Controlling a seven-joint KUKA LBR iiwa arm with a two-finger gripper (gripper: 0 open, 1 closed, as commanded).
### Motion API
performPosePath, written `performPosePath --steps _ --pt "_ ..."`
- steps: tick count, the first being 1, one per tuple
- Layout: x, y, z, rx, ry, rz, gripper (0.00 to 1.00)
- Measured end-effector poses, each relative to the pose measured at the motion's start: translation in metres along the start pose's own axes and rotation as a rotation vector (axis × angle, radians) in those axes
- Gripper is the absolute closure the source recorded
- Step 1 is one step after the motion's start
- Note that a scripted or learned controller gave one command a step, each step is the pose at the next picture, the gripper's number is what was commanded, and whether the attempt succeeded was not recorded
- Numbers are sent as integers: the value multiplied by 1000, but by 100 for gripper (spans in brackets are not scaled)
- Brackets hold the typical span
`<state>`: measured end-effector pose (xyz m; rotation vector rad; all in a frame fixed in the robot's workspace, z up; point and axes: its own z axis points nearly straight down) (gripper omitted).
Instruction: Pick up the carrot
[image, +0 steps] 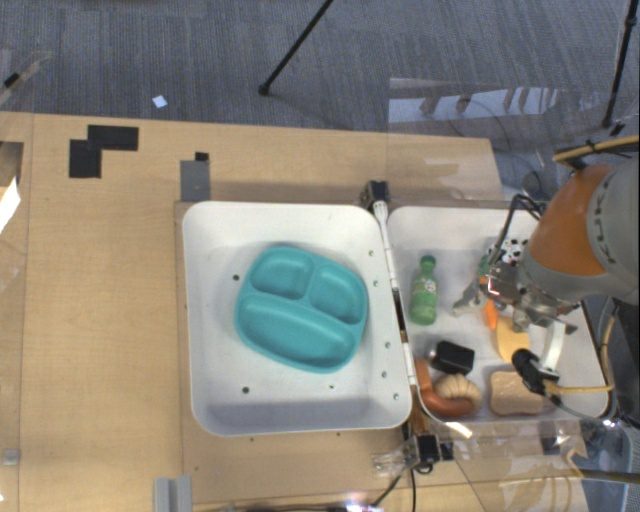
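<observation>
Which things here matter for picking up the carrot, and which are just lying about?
For the job:
- small orange carrot, in the right white bin, under the arm's wrist
- grey arm's gripper, above the carrot

Lying about:
- green plastic bottle
- small black block
- hot dog in a bun
- tan bread-like chunk
- teal divided plate, in the left white bin

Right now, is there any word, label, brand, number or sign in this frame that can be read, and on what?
None can be read.
Green bottle in the right bin: its label band is too small and blurred to read.
Teal divided plate in the left bin: no print.
Black patches on the bench: plain shapes, no text.
</observation>
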<state>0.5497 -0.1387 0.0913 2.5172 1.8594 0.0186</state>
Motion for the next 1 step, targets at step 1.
performPosePath --steps 1 --pt "2 3 -12 -7 -1 -5 100"
